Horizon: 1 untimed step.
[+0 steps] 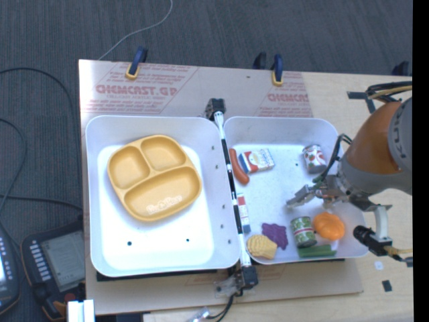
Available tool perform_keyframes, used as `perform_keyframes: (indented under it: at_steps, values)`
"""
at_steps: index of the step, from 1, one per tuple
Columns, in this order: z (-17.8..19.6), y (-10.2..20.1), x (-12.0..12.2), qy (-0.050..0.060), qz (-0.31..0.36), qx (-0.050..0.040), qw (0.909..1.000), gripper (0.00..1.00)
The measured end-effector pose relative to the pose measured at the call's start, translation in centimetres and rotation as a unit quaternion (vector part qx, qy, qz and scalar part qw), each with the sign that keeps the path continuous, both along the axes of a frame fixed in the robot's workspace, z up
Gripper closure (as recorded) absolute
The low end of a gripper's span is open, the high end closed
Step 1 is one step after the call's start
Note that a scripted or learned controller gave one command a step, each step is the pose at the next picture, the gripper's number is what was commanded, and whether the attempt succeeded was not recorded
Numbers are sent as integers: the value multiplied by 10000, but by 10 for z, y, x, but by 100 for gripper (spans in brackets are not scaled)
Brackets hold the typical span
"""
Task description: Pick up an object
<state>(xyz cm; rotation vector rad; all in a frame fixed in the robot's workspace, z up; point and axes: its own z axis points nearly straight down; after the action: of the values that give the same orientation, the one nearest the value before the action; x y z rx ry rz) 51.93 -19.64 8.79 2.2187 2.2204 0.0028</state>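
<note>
The green can (302, 229), upright in the right bin (281, 129) just beside the orange (329, 225), looks light, rigid and slick, best gripped across its sides by the spread, empty claw (310, 194) just above.

Left bin (100, 247) holds divided plate (155, 176); right bin (281, 127) holds toys, can (303, 231) at frame's lower right.

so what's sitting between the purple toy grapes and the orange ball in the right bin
In the camera view, a small green-labelled can stands between the purple toy grapes and the orange ball, close beside the ball.
</note>
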Motion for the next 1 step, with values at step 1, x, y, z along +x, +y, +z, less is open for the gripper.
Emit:
perform_keyframes:
  at_steps: [1]
  values:
    - [11, 0, 2, -25, -1, -10, 10000, 100]
